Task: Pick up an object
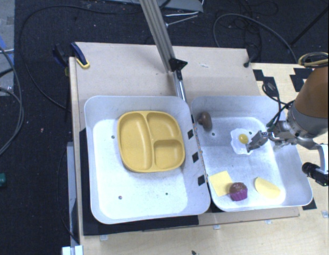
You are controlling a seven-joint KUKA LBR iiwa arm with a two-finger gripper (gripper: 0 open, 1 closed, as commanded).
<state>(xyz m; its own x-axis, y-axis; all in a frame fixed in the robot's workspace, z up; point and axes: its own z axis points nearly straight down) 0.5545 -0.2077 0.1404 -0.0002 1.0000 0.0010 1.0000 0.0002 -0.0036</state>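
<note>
Bare floor between egg (241,140) and cheese (221,183)

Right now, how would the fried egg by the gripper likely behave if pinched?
The fried egg lies flat and thin in the right bin, so the gripper probably gets little edge. It looks like smooth toy plastic: likely light, maybe slippery, unlikely to roll.

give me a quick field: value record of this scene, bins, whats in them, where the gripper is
left bin: holds a yellow divided plate
right bin: holds five small items
fried egg toy: upper middle of right bin
brown lump: upper left corner of right bin
yellow square slice: lower left of right bin
purple item: just right of the square slice
yellow wedge: lower right of right bin
gripper: over right bin, at the egg's right edge
grasp: not confirmed
</note>
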